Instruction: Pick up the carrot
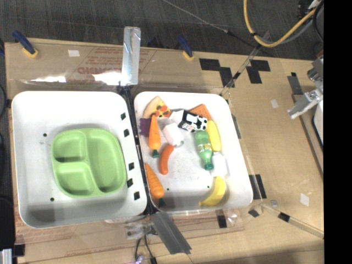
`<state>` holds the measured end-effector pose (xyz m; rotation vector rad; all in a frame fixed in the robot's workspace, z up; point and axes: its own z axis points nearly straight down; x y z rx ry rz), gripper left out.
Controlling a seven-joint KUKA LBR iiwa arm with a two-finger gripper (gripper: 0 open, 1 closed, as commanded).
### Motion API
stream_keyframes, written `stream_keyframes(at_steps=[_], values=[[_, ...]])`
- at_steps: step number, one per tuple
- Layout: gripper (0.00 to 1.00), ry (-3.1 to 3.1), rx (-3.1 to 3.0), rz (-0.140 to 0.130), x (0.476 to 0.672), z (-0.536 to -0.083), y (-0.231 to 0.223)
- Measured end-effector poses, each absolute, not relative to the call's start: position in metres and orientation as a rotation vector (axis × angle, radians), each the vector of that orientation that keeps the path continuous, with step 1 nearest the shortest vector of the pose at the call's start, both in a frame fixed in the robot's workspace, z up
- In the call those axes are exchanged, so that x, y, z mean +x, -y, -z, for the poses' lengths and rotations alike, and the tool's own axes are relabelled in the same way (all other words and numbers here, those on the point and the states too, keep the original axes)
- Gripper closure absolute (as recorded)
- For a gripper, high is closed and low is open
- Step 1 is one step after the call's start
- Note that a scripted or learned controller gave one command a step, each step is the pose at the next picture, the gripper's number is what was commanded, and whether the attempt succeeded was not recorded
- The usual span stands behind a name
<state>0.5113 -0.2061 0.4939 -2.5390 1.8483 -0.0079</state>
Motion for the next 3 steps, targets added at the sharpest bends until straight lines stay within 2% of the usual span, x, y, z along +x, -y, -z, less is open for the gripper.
stream_keyframes(at_steps=[1, 2, 3], values=[[1.0, -1.539, -2.739, -0.004, 0.477, -0.438, 0.2], [1.0, -1.185, -2.907, -0.009, 0.485, -0.316, 0.2], [1.0, -0.926, -2.999, 0.011, 0.509, -0.398, 0.201]])
